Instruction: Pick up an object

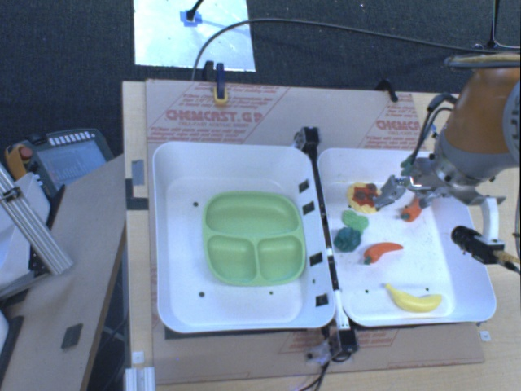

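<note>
**Pick not yet made: gripper low in the right bin, nothing seen in it**

I'm reading the task as barely started; every toy is lying on the floor of the right bin (468, 300), none lifted. I'm seeing the gripper (396, 189) hanging low by the bin's far side, tips pointing toward the yellow-and-red toy (362, 195) just beside them; whether they are touching it I can't tell. I can't tell how wide it is standing either; too small and cluttered. A small orange piece (411, 211) is sitting just below the wrist; the green toy (350, 228) and orange carrot (383, 252) are lying nearer the camera; the banana (413, 300) well apart. Left to do: close, lift. The green tray (252, 239) is sitting in the left bin (175, 218), away from the gripper.
</note>
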{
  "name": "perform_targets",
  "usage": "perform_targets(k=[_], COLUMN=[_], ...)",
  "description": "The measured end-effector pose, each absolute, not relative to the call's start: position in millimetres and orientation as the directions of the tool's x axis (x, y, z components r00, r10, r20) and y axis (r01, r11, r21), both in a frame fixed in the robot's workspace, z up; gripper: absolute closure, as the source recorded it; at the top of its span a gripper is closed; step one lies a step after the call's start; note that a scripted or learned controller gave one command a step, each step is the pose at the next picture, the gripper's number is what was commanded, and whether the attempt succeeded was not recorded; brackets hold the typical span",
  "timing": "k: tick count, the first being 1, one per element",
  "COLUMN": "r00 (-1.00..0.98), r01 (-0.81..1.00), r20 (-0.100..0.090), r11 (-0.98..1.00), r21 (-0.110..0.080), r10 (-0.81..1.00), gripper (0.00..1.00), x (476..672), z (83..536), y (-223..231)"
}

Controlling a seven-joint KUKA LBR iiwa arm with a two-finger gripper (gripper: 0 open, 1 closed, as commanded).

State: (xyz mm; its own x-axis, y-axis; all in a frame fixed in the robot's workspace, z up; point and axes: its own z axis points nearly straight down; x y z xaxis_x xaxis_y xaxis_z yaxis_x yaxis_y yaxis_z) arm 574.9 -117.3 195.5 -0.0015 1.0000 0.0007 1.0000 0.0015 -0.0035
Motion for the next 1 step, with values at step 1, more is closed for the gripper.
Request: perform_targets(k=[1], r00=[-0.001], r01=[1.0], r20=[0.001], r11=[0.001], r21=[-0.006], r10=[1.0], gripper=[0.0], x=[571.5], z=[131.6], y=[-117.9])
